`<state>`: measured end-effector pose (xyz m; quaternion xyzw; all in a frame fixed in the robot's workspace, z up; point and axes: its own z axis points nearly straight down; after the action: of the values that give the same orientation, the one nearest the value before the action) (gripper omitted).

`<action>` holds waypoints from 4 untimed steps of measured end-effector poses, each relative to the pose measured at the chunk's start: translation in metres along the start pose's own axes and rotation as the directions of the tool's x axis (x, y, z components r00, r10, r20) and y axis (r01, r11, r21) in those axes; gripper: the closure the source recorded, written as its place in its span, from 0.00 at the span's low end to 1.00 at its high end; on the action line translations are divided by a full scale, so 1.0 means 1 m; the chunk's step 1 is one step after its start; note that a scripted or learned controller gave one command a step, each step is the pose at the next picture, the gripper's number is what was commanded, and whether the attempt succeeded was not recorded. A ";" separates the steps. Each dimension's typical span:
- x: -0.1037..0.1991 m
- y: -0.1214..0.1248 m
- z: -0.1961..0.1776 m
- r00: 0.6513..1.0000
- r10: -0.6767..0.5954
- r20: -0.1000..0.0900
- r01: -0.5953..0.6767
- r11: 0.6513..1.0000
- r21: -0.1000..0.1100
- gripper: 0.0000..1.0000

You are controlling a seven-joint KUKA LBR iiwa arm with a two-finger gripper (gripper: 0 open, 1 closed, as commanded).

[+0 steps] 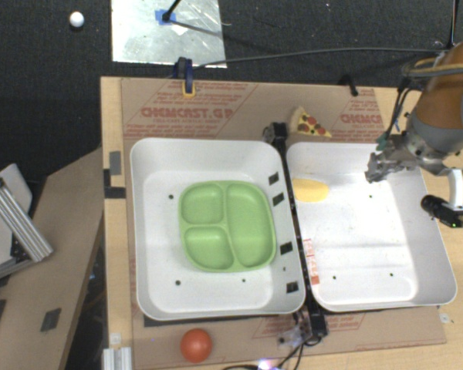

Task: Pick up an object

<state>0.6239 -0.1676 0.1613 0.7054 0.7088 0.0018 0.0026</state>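
A flat yellow object point(310, 190) lies in the right bin point(386, 284), close to that bin's left wall and toward its back. My gripper point(376, 169) hangs over the back right part of the same bin, well to the right of the yellow object. The arm's orange band point(446, 99) sits above the gripper at the view's right edge. A green divided plate point(227, 225) rests in the middle of the left bin point(162, 291).
A pizza-slice toy point(310, 123) lies on the cardboard behind the bins. A red-orange ball point(196, 344) sits in front of the left bin. A black part point(441, 208) juts over the right bin's right rim. A blue clamp point(185, 75) holds the board's back edge.
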 end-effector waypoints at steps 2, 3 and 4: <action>0.008 -0.002 -0.106 1.000 -0.001 0.001 0.001 1.000 -0.002 1.00; 0.058 -0.002 -0.110 1.000 -0.004 -0.002 0.004 1.000 0.003 1.00; 0.108 0.003 -0.113 1.000 -0.005 -0.002 0.005 1.000 0.004 1.00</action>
<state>0.6260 -0.0598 0.2742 0.7037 0.7105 0.0012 0.0003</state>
